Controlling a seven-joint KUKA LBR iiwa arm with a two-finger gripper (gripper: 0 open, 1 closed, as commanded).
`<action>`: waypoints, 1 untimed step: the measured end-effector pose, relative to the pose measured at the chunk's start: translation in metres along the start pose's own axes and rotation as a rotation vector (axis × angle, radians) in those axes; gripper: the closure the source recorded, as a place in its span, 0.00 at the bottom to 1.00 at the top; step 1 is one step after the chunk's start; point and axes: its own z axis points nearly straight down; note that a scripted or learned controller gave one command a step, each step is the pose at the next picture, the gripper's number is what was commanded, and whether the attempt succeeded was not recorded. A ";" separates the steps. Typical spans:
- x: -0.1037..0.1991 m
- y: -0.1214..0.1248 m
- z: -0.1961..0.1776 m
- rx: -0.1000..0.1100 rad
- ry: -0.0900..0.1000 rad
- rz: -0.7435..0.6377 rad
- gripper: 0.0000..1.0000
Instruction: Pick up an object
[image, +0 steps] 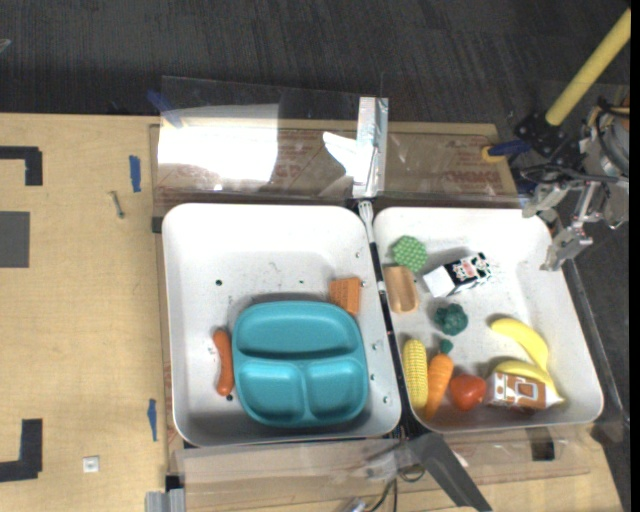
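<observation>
My gripper hangs over the upper right corner of the right bin, with nothing seen in it. Below it in that bin lie a yellow banana, a white carton with black patches, a green leafy toy, a tan bread piece, a dark teal lump, a corn cob, a carrot, a red tomato and a small orange-and-white box. The nearest item, the carton, lies well to the gripper's left.
The left bin holds a teal divided plate, an orange block and a red-orange sausage. A raised divider separates the bins. Clear plastic sheeting lies behind them. A yellow pole and cables crowd the upper right.
</observation>
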 end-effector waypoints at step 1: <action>0.014 0.021 0.119 0.006 -0.017 -0.213 0.00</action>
